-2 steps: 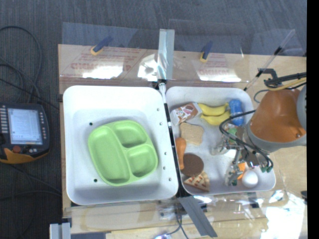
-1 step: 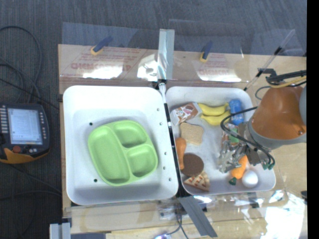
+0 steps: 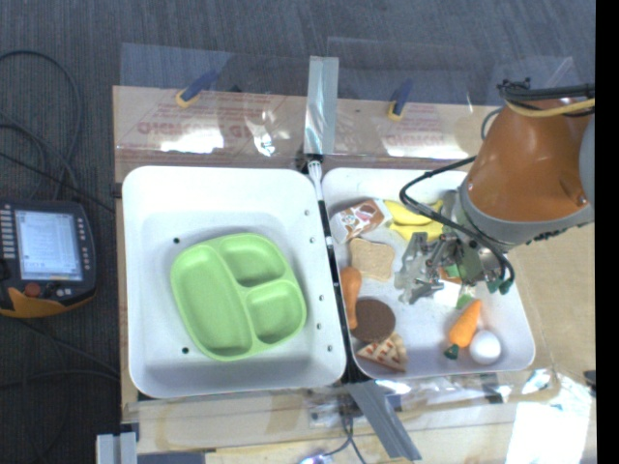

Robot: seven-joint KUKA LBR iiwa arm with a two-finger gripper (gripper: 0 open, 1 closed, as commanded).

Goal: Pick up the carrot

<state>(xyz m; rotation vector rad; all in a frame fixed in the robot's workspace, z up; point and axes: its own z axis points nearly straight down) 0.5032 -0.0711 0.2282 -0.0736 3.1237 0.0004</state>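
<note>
You can't make out how the gripper stands, its tip just a blurred metal tangle over the right bin. The arm runs off the right edge and covers that bin's upper right corner, and the banana pokes out only partly beneath it.

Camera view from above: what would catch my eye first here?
Probably the bright green divided plate lying in the left bin. Next, the arm's big orange band looming over the right bin, its gripper low among toy foods, with the carrot near an egg.
</note>
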